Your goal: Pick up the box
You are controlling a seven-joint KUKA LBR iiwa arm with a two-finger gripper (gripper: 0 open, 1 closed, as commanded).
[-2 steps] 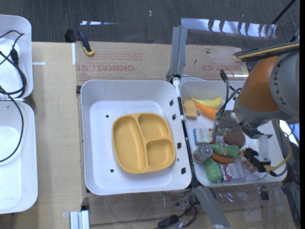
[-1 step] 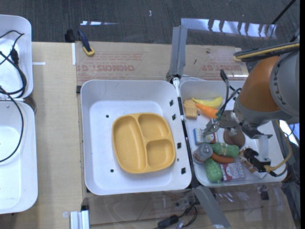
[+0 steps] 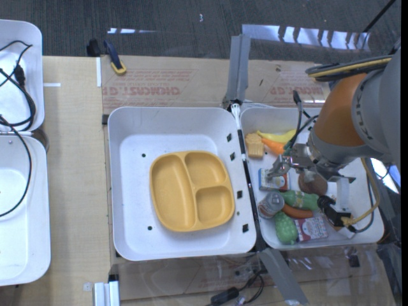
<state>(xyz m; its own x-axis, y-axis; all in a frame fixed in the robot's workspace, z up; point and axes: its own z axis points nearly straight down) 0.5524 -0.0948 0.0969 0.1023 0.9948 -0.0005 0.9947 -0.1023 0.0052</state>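
Hovering jaws (image 3: 285, 166), grip unclear | box (image 3: 273, 180) flat, long axis near-vertical in frame

Yellow divided tray (image 3: 191, 190) in left bin (image 3: 127, 171)

one fixed camera looks down on the bench (image 3: 70, 171) from above, at a slant, from a moderate height. it takes in both white bins side by side: the left bin (image 3: 121, 190) sits near the centre of the frame, the right bin (image 3: 376, 225) toward the right edge. the arm (image 3: 357, 113) enters from the right. dark floor runs along the top.
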